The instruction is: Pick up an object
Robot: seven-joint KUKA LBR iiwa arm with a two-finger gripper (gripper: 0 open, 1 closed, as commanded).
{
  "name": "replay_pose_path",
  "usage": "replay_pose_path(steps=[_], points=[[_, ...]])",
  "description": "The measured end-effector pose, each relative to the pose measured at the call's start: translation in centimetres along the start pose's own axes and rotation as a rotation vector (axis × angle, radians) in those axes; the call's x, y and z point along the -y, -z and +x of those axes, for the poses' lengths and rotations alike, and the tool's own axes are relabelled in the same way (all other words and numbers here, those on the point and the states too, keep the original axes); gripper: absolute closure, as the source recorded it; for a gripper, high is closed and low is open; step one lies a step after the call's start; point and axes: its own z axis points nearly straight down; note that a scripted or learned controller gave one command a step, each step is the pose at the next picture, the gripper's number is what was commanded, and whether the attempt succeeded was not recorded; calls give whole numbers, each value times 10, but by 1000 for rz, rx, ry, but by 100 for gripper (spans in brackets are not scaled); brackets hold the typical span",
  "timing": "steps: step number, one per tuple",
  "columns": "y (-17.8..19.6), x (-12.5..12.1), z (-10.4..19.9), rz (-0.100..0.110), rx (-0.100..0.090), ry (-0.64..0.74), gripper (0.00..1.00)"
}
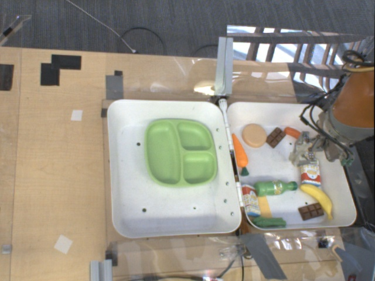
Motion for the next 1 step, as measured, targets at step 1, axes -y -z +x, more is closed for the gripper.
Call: replay_pose_path(steps=[1], points=[[189, 3, -19, 0, -8, 109, 100]])
